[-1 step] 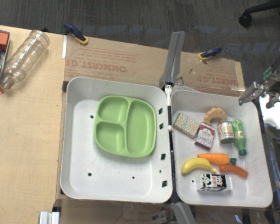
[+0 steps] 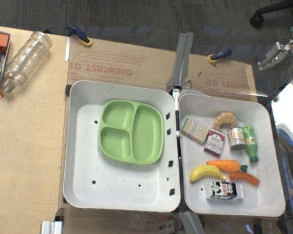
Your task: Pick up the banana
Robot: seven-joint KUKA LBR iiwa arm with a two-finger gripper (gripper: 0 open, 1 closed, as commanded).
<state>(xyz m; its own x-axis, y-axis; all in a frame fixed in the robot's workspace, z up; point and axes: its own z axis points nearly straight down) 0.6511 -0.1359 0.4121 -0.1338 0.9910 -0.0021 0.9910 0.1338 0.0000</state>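
Note:
The yellow banana (image 2: 207, 173) lies in the right bin (image 2: 275, 172), toward its front left, curving up at both ends. An orange carrot (image 2: 224, 164) lies just behind it and touches or nearly touches it. A small milk carton (image 2: 223, 190) sits right in front of it. My gripper (image 2: 275, 54) hangs at the top right, well beyond the right bin's far corner and high above the bench. It is far from the banana and nothing is visibly in it.
The right bin also holds a second carrot (image 2: 245, 178), a green bottle (image 2: 250, 143), a can (image 2: 236, 137), a croissant (image 2: 225, 119) and two small boxes (image 2: 194, 130). A green divided plate (image 2: 132, 132) sits in the left bin (image 2: 73, 131). A plastic bottle (image 2: 25, 59) lies on the bench at left.

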